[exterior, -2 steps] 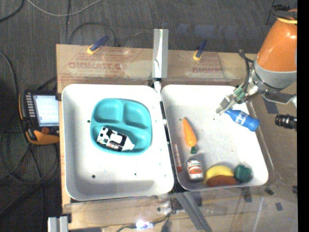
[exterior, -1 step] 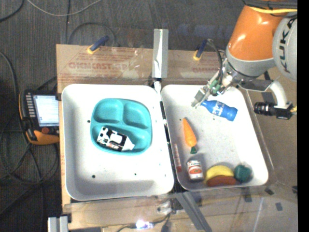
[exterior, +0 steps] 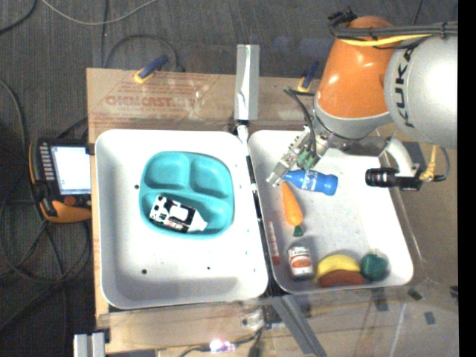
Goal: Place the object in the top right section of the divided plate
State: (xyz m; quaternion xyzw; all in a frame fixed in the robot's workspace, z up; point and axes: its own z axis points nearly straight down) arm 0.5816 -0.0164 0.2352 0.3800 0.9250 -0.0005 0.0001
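Poised low over the right bin [exterior: 401, 222], the robot's hand [exterior: 292, 162] hangs at the bin's upper left part, its thin fingers [exterior: 280, 174] pointing down and left, just beside the cap end of a blue bottle [exterior: 311, 181] that lies on its side on the bin floor. Whether the hand is released or clenched cannot be told from this angle; the fingertips seem to sit at the bottle's tip, but no object is clearly seen between them. Above it, the grey arm [exterior: 428, 88] with its orange band [exterior: 357, 69] reaches in from the right. An orange carrot [exterior: 292, 207] lies just below the bottle, and along the bin's lower edge sit a small white jar with a red label [exterior: 300, 261], a yellow banana [exterior: 338, 263] with a reddish-brown item [exterior: 342, 278] against it, and a green vegetable [exterior: 375, 265]. In the left bin [exterior: 119, 274] rests a teal divided plate [exterior: 190, 192]; a black-and-white toy car [exterior: 176, 214] lies in its large lower section, while the two upper sections hold nothing. Both bins stand side by side on the desk [exterior: 111, 99], and an orange handheld controller [exterior: 63, 181] sits at its left edge.
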